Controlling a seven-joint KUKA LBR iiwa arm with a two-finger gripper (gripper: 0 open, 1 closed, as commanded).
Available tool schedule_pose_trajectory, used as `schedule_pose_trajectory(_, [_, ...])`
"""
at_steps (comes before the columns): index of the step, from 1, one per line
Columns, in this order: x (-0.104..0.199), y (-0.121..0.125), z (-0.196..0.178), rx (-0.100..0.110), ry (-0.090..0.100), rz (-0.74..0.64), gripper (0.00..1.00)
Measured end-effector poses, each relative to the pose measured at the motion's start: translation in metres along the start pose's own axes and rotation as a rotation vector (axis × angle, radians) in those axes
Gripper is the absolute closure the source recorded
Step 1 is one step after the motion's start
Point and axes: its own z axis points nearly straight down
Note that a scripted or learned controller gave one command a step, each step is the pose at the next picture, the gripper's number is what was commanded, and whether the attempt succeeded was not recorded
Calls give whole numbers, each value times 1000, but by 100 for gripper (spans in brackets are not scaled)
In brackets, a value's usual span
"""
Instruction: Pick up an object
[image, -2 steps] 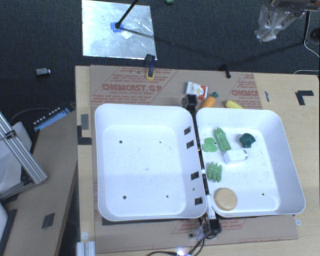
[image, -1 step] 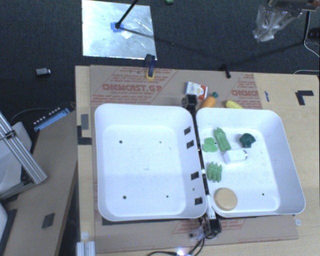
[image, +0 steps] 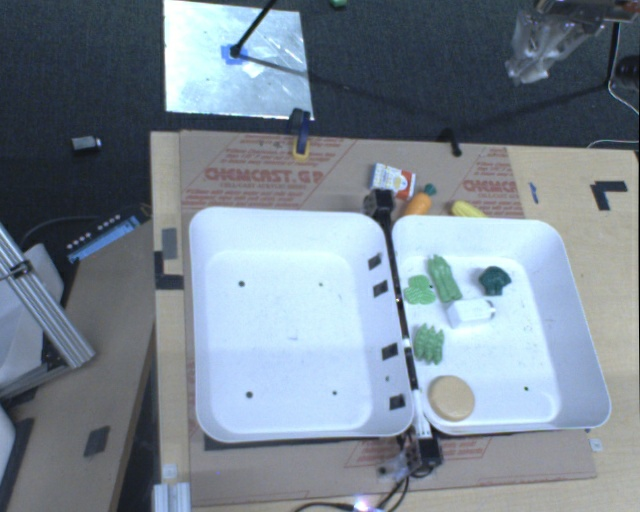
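While the pale, translucent-looking gripper (image: 540, 45) hangs at the upper right of the frame, well apart from both bins, no pick has begun; I judge this the approach step, and whether the tool is wide or narrow I cannot tell from the blur.

All candidates lie in the right-hand shallow white plastic bin (image: 570, 300), toward its left half. I count six:
- a long ridged green piece (image: 444, 277)
- a flat light-green leaf-shaped piece (image: 419, 294)
- a spiky green piece (image: 429, 343)
- a dark teal lump (image: 494, 280)
- a small white block (image: 470, 312)
- a round tan disc (image: 452, 397)

By my reading, the next move calls for descending over one piece; the disc, lying apart from the others, looks easiest. The left-hand white bin (image: 285, 410) makes two.
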Motion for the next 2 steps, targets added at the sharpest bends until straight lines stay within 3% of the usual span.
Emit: schedule_pose_trajectory(2, [16, 0, 0, 1, 0, 0, 100])
